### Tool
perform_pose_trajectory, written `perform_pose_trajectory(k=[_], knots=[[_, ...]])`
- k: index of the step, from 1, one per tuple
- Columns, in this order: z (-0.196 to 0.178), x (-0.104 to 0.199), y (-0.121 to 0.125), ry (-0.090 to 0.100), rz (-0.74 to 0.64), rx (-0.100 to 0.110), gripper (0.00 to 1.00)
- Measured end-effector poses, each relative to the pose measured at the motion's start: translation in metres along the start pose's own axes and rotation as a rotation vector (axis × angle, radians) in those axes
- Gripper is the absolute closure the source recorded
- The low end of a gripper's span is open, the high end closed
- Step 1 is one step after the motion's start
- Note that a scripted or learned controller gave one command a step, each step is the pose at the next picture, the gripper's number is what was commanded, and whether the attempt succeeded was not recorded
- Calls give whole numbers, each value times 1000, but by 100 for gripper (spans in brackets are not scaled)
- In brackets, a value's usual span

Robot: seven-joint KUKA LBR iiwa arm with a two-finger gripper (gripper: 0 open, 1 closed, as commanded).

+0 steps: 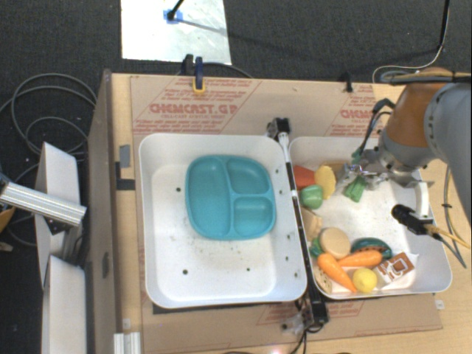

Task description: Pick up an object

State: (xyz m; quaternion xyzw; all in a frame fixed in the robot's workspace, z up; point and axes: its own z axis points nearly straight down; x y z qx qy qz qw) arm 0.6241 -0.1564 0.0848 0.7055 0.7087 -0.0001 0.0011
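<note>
Left bin (158, 220): holds one teal divided plate (229, 198), lying flat. Tabletop (243, 102): covered with printed cardboard. Dark floor: a white sheet (175, 21) lies beyond the far edge; black cables (44, 113) coil to the left, near a metal bar (40, 201).

Even overhead light, moderately bright, no hard directional source evident. White bins (221, 286) nearly blown out at centre frame, little surface detail on their floors. Soft short shadows under the teal tray (228, 198) and along bin walls. Bright sheet (175, 21) at upper left shows mottled glare. Dark floor around the bench is underexposed, texture barely readable. Focus acceptable mid-frame; the arm (435, 124) at right edge looks slightly soft. Overall low resolution, mild compression noise, small toys at lower right smeared.
</note>
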Motion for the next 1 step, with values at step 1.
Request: perform_pose_trajectory(k=[1], knots=[[-11,0,1,-1,-2,-4,100]])
